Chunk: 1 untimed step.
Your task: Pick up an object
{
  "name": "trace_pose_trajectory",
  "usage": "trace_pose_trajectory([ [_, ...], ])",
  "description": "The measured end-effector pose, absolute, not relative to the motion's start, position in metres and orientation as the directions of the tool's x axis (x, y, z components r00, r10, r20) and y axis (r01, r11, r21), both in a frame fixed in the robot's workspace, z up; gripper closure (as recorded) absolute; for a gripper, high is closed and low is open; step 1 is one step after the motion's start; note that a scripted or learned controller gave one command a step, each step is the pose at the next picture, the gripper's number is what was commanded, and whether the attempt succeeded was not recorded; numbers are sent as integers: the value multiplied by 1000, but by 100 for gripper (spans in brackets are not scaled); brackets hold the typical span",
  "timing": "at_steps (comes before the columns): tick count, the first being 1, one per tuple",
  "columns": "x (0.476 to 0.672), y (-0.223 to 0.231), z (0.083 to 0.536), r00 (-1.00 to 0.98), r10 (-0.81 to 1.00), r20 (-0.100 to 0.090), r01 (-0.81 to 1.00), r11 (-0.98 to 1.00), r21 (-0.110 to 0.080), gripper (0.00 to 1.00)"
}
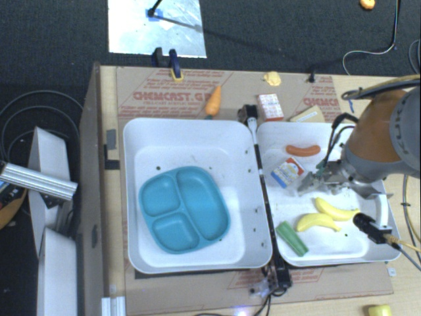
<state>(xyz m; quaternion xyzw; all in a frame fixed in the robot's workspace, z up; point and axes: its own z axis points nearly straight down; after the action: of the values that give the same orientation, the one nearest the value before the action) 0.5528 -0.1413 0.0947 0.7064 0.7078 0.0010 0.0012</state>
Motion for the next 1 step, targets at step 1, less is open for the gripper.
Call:
trace_pose_trajectory([
  [1,497,-131,83,1,1000,2,1000,-1,-4,0],
])
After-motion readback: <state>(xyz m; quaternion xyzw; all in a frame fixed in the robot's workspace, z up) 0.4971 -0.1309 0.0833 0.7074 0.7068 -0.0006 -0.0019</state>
